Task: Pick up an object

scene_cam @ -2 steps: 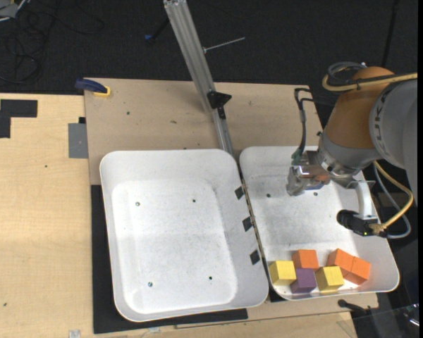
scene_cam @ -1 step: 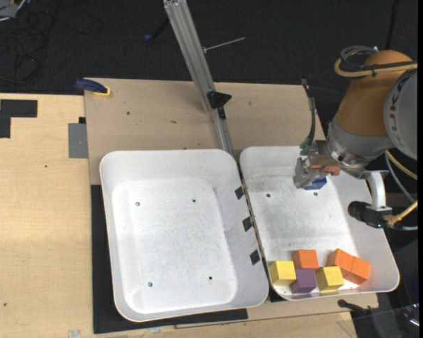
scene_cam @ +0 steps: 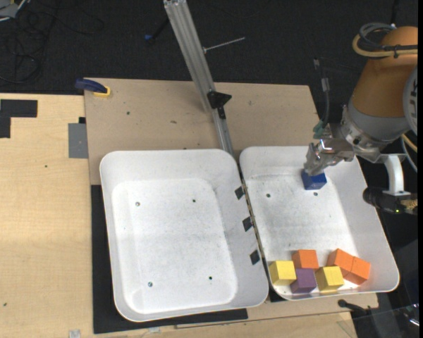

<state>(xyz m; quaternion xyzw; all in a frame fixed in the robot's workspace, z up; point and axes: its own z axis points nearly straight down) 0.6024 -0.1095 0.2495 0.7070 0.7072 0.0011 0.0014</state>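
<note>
I am watching the hand (scene_cam: 317,162) working low over the far part of the right bin (scene_cam: 378,238), sitting right on top of a blue block (scene_cam: 314,181). The block is showing just under the fingertips, but I cannot tell whether the hand is gripping it or merely touching its top. If the grip is shallow, I am expecting the block to slip out on the lift and tumble back into the bin. The other blocks, orange (scene_cam: 306,258), yellow (scene_cam: 283,270) and purple (scene_cam: 304,279), are lying well apart at the near edge, so a collision is looking unlikely.
</note>
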